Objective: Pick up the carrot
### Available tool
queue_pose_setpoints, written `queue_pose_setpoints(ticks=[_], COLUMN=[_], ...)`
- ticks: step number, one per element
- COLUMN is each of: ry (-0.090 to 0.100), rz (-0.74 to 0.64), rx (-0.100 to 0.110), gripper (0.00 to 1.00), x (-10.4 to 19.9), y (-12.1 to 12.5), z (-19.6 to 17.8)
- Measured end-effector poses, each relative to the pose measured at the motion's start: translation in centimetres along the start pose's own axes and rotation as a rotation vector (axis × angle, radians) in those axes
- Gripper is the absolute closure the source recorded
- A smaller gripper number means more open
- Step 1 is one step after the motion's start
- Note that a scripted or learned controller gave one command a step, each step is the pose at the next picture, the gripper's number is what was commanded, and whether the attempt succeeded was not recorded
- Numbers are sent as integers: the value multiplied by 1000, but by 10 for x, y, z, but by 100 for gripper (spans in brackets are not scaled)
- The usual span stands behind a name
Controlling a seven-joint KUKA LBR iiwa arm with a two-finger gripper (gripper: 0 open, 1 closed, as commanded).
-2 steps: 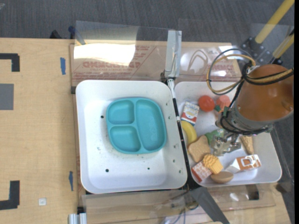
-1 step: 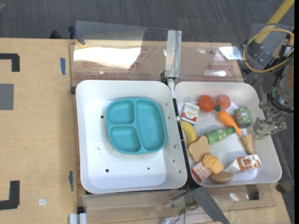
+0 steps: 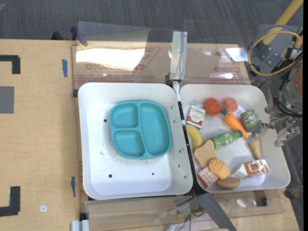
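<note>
One bun nearest – one carrot, two tomatoes; fingers state unclear.

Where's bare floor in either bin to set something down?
Left white bin: bare floor all around the teal divided plate, widest along its near edge. Right white bin: crowded; small gap between green bottle and orange-white carton.
</note>
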State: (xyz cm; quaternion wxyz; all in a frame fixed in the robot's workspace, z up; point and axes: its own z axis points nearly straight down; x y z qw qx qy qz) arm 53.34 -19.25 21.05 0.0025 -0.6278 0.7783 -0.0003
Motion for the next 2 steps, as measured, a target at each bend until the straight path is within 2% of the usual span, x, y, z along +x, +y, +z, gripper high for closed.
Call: queue_pose_setpoints(ticks=[1, 2], ry=[1, 1], rz=[-63, -7], rx=[6, 4], gripper=[0, 0], x=[-18, -34], y=[-44, -64], z=[99, 122])
